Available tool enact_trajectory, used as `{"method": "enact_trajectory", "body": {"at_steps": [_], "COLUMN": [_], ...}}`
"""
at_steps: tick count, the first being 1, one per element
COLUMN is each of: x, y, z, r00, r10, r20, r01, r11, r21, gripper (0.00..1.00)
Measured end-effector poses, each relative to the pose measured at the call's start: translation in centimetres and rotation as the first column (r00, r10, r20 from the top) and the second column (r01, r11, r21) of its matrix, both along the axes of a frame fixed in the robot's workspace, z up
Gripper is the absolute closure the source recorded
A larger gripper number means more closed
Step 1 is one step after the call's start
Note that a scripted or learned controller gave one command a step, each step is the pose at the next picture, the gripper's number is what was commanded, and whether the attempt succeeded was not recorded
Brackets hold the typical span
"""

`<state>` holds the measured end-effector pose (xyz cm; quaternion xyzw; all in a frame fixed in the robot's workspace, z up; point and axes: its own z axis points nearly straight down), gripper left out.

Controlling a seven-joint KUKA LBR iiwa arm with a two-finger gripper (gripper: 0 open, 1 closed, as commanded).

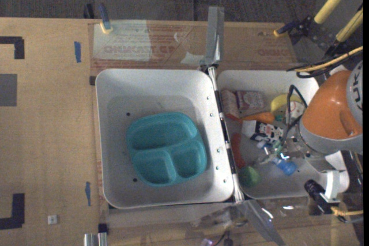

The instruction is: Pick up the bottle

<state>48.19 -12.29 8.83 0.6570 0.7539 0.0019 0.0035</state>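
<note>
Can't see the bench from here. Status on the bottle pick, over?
Hand low in right bin, among the clutter. Bottle lying just below it, grasp unconfirmed. Green ball, carrot and small box crowd close. Teal tray alone in left bin.

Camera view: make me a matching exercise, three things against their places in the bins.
Things:
1. teal plastic divided tray
2. round green ball
3. pale carton with a dark red panel

Places:
A. right bin, near corner by the divider
B. right bin, far side
C. left bin, on its floor

Pairs: 1-C, 2-A, 3-B
</note>
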Motion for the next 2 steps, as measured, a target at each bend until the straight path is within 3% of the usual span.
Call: {"method": "enact_trajectory", "body": {"at_steps": [1,2], "x": [0.1,-0.2], "y": [-0.3,4.8], "z": [1.1,13.5], "r00": [1.0,0.998], "r10": [-0.004,0.059], "r20": [0.007,-0.007], "r01": [0.004,-0.059], "r11": [1.0,0.998], "r21": [-0.006,0.001], "gripper": [1.0,1.0]}}
